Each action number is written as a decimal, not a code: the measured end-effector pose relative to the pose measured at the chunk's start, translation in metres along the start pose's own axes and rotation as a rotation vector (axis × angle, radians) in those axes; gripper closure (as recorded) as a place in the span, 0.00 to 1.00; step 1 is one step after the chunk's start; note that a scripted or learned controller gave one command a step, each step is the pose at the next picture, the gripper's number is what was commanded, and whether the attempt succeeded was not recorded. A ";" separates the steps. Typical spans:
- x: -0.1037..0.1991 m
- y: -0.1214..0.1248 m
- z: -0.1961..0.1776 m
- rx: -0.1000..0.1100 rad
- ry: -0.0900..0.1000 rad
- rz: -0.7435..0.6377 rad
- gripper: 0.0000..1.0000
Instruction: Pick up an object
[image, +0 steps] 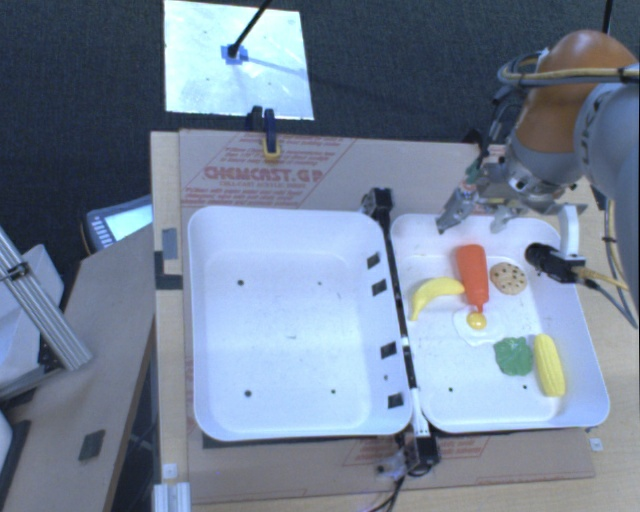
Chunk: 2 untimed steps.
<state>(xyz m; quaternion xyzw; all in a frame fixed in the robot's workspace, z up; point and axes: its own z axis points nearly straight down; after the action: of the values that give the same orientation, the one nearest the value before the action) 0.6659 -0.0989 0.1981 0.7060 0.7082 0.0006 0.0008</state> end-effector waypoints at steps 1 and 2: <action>-0.086 -0.094 0.007 0.006 -0.001 0.012 0.00; -0.066 -0.130 -0.034 0.000 0.001 0.002 0.00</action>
<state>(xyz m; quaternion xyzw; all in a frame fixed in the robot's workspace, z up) 0.5358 -0.1655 0.2315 0.7069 0.7073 0.0008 0.0004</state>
